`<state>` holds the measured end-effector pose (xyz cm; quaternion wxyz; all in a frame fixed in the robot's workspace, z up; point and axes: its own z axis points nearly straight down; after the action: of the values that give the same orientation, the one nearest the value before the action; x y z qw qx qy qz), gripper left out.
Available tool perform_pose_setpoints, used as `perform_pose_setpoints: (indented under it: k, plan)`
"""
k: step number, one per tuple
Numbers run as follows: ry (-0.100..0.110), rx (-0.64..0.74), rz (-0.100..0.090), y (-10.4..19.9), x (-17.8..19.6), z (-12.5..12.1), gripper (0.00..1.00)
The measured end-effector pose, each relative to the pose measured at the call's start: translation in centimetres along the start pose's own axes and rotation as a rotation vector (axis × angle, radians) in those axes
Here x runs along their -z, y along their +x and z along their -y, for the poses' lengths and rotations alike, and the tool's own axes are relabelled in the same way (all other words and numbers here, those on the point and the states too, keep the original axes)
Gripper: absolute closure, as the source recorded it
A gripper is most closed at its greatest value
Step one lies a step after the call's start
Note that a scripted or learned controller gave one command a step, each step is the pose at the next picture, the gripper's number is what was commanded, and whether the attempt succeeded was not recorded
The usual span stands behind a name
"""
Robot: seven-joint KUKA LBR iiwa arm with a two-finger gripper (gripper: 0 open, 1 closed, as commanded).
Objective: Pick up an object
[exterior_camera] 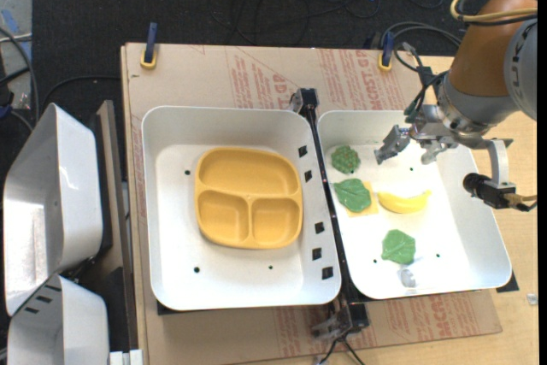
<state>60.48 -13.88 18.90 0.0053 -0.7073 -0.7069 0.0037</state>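
Bench (pixel 222 73): cardboard-topped, two shallow white bins side by side. Left bin (pixel 167 184) holds a yellow divided tray (pixel 249 197), three compartments, nothing in them. Right bin (pixel 479 244) holds the small stuff and is where the arm (pixel 491 55) works, coming in from 3 o'clock.

Gripper (pixel 414 144) sits over the top of the right bin, fingers spread apart with white floor showing between them, nothing held.

Key relation: nearest candidate looks like the yellow banana-shaped piece (pixel 403 201), at about 6 o'clock from the gripper, near but not touching. Its long axis runs roughly 9-to-3, slightly curved, so a grip across the short width seems the sensible one.

Other options: dark green piece (pixel 345 158) at 9 o'clock from the gripper, close to the bin's left wall; a leafy green piece (pixel 352 196) at about 8 o'clock, lying on something yellow, just beside the banana piece's left end; a third green piece (pixel 398 246) further down at 6 o'clock, with a small grey item (pixel 408 276) just below it.

Surface: flat white floor, items well separated except the leafy/banana pair. Room is decent around the banana piece on its 3 o'clock side; the dark green piece is likely tighter against the wall.
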Motion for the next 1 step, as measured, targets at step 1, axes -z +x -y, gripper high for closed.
perform_pose_setpoints:
  k: [1]
  plan:
    - [-0.012, 0.002, 0.002, 0.01, 0.7, -0.3, 0.0]
